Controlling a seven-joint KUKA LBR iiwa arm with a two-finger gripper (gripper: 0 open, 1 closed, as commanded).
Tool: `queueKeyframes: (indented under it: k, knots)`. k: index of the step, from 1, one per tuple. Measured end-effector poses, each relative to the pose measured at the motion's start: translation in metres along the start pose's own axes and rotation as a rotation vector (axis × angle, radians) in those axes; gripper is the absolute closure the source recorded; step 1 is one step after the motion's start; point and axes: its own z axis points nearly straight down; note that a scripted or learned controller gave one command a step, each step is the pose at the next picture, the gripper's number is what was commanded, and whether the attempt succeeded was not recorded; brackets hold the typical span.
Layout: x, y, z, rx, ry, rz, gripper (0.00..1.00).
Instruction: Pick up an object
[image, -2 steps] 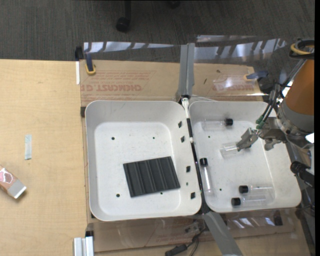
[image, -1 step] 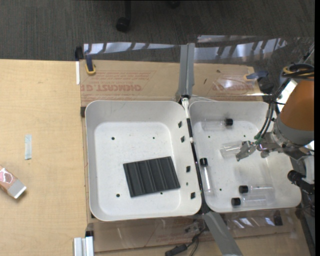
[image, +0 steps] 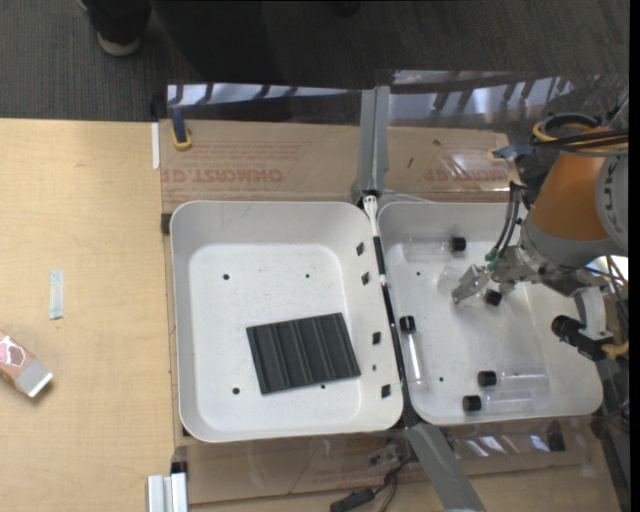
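Nearest the viewer, inside the right bin (image: 530, 335): two clear capped tubes (image: 487, 378) lying close to the near wall, one just behind the other. Level with these, in the left bin (image: 185, 330): a black ribbed mat (image: 303, 352), flat and slightly skewed, the sole item there. Along the right bin's left wall: a third clear tube (image: 411, 355), black cap at its far end. Mid-bin, further back: the gripper (image: 474, 290), low over bare white floor, reached in from the right on the grey arm with its orange band (image: 572, 195); whether apart or together cannot be told from this slant, and nothing seen clamped in it. Just beside the tip, a small dark piece, either a cap or part of the tool; not resolvable. Further back, near the far wall: a fourth tube (image: 450, 243), apart from the gripper. Judged step: approach or descent toward a grasp, no pick yet secured. Next move, as judged: centring over one tube, most likely the far or the wall-side one, aligning across its narrow axis, closing firmly, then lifting straight up; slip risk on such round, smooth bodies.
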Motion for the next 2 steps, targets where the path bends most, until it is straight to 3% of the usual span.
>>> queueKeyframes:
  k: [1, 2]
  knots:
    - [-0.001, -0.001, -0.009, 0.000, -0.001, 0.003, 1.00]
    - [0.067, 0.051, -0.119, 0.000, -0.001, -0.131, 1.00]
